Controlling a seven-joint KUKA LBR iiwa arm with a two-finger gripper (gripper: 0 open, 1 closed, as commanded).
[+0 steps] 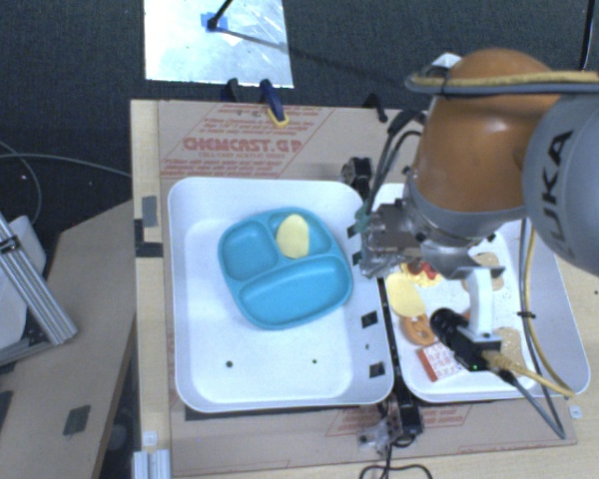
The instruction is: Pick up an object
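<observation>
White plastic made up two shallow bins set side by side on a cardboard sheet (245, 143). The left bin (195, 297) held a blue divided plate (290, 302), and a yellow lemon-shaped piece (294, 236) lay in the plate's upper right compartment.

The grey arm (479, 158) reached in from the right and hung over the right bin (569, 357). Its tool (377, 250) sat low over the wall where the two bins met. Whether the tool was released or clenched could not be told, and nothing was seen held in it.

Just beside the tool, in the right bin's left part, lay a pale yellow item (404, 295). A round brown item (414, 329) lay just below that, and a red and white packet (440, 361) lay nearer the front rim.
</observation>
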